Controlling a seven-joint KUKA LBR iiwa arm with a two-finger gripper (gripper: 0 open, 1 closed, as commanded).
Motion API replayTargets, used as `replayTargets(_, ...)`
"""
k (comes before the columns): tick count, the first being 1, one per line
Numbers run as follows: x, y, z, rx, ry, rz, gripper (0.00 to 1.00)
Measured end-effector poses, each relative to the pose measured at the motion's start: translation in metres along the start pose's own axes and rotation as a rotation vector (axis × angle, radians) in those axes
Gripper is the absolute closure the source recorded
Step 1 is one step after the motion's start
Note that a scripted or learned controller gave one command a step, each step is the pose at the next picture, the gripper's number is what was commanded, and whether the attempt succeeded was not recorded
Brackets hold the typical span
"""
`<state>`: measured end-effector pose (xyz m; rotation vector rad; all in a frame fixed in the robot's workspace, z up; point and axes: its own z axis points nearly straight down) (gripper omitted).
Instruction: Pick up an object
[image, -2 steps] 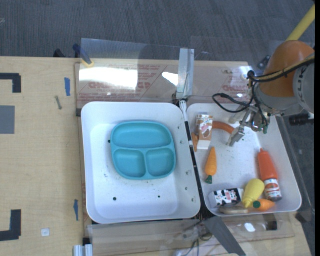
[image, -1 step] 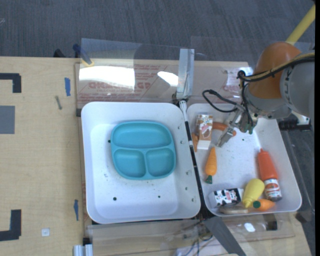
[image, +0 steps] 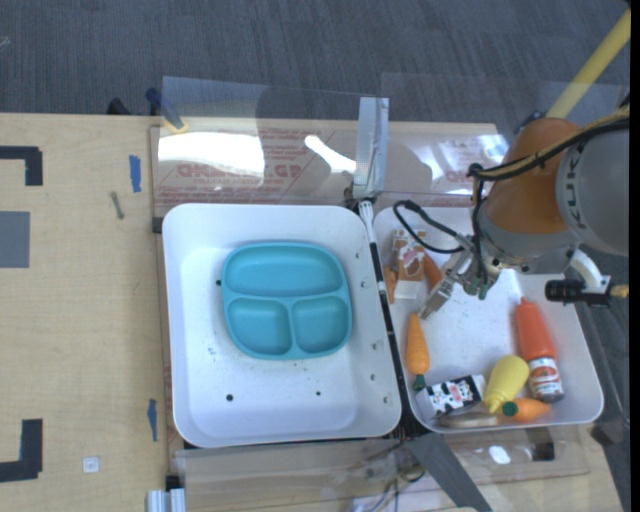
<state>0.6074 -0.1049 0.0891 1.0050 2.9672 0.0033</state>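
Observation:
My gripper (image: 441, 294) hangs low over the upper middle of the right bin (image: 585, 400), slanting down to the left. Just beyond its tip lies a small box with orange print (image: 404, 262) and an orange piece (image: 431, 270) beside it. A toy carrot (image: 416, 346) lies below the gripper, near the bin's left wall. Nothing shows held in the gripper.
A red ketchup bottle (image: 537, 347), a yellow bottle (image: 505, 379), a small carrot (image: 526, 408) and a black-and-white carton (image: 455, 393) crowd the right bin's near end. The left bin (image: 190, 330) holds a blue divided plate (image: 287, 299). A black cable (image: 420, 222) loops above the gripper.

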Motion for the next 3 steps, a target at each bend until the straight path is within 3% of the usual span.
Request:
replayTargets(1, -0.008, 0.024, 0.001, -0.001, -0.003, 0.062, 0.0)
replayTargets(2, -0.011, 0.025, -0.013, -0.005, -0.013, 0.06, 1.0)
replayTargets(3, 0.03, 0.076, -0.101, -0.004, -0.002, 0.084, 1.0)
